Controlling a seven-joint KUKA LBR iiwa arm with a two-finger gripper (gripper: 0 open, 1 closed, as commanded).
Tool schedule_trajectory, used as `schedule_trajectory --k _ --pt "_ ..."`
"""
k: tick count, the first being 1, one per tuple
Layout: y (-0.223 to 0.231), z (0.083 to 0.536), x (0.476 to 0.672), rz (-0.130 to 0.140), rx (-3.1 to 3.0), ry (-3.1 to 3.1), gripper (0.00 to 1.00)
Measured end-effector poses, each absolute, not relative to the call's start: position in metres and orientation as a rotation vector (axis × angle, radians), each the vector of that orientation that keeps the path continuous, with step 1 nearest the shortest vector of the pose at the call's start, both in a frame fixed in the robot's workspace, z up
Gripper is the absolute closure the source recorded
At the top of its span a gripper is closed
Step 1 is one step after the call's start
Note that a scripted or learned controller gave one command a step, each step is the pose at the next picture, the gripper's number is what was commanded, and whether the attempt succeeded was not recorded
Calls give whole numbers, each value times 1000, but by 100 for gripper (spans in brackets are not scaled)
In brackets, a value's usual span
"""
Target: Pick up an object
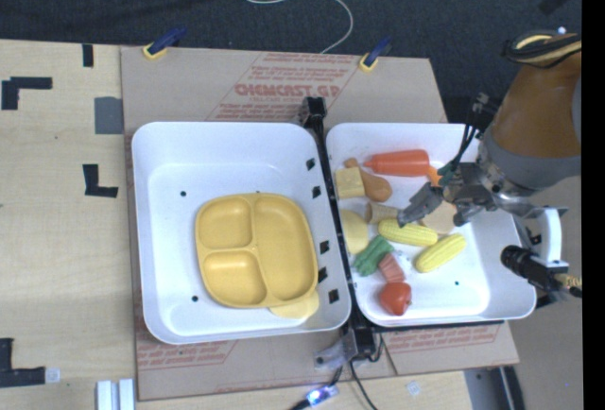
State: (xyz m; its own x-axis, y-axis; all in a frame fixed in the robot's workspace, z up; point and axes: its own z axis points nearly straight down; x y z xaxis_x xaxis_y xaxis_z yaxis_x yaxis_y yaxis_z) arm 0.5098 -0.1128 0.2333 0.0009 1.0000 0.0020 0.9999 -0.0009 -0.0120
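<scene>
Claw [442,202] hangs open, gripping nothing, above the right bin [473,304], toys packed tight; yellow corn [408,233] sits just below (neighbours touching), so a descent could nudge it aside

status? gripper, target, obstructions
Gripper open over right bin, holding nothing. Corn cob just below fingers, not yet grasped. Second corn cob and carrot crowd close by.
</scene>
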Motion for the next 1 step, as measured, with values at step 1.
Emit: schedule_trajectory --k 1 --pt "-113 237 512 4 -2217 -2221 0"
